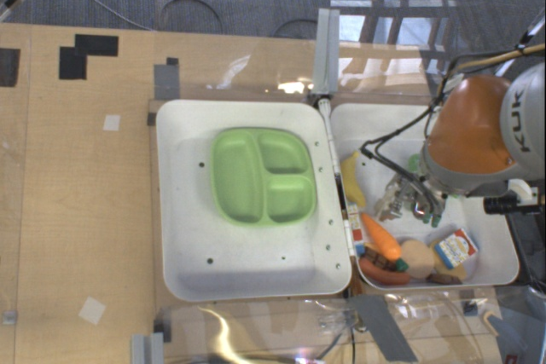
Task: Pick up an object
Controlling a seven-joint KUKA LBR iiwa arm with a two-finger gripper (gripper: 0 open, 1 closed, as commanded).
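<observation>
Camera view shows the gripper (411, 202) low inside the right bin (503, 268), just above the carrot (381, 238); if its jaws are released or clenched, I cannot tell. The carrot lies near the bin's left wall, between a banana (351, 181) and a sausage (384, 271). It looks like a toy: probably light, stiff and smooth, so slippery. I would grasp it across the thick orange middle.

A green divided plate (262, 177) lies in the left white bin (183, 268) on the wooden bench (77, 209).
</observation>
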